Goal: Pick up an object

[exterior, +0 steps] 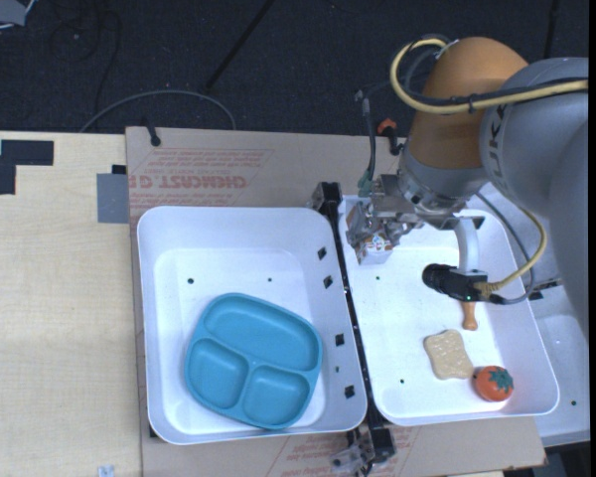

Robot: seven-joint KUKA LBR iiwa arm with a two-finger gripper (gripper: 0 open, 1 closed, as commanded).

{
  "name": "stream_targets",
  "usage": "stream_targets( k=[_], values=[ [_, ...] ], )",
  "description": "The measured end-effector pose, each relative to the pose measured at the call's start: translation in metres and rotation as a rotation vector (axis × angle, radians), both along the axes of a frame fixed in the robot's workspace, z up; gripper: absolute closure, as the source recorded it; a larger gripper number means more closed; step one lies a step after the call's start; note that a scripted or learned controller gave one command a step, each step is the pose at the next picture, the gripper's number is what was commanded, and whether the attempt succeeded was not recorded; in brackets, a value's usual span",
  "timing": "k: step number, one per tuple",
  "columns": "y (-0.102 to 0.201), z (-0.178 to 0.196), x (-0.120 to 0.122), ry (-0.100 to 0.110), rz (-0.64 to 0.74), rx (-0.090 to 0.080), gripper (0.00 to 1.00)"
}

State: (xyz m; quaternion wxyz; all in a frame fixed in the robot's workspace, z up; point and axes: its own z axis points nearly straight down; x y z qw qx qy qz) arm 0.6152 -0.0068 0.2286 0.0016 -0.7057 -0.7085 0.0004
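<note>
The tool (374, 238) is seen low over the far-left corner of the right bin (397, 351), close to the divide btw. the two bins. Whether it is open or closed cannot be told from this angle, & nothing can be confirmed as gripped. The arm (536, 107) is brought in from the right, w/ its orange band above the wrist.

Three candidate objs. are found in the right bin, all toward its near-right part & well apart from the tool. A tan toast slice (448, 354) is laid flat on the bin floor. A red-orange toy tomato (493, 383) w/ a green top is placed just beside it, nearer the bin's right corner. A small orange-brown stick-like piece (470, 316) is seen just beyond the toast; what it is cannot be made out.

In the left bin (179, 266) a blue 3-compartment plate (253, 361) is laid flat, toward the near side. Both bins are set on a cardboard sheet (228, 172) on the pale wooden bench (50, 316).
</note>
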Motion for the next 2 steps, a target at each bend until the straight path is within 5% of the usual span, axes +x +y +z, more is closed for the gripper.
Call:
stream_targets(
  k=[2],
  values=[
    [0.105, -0.006, -0.018, 0.004, 0.0, -0.001, 1.0]
  ],
)
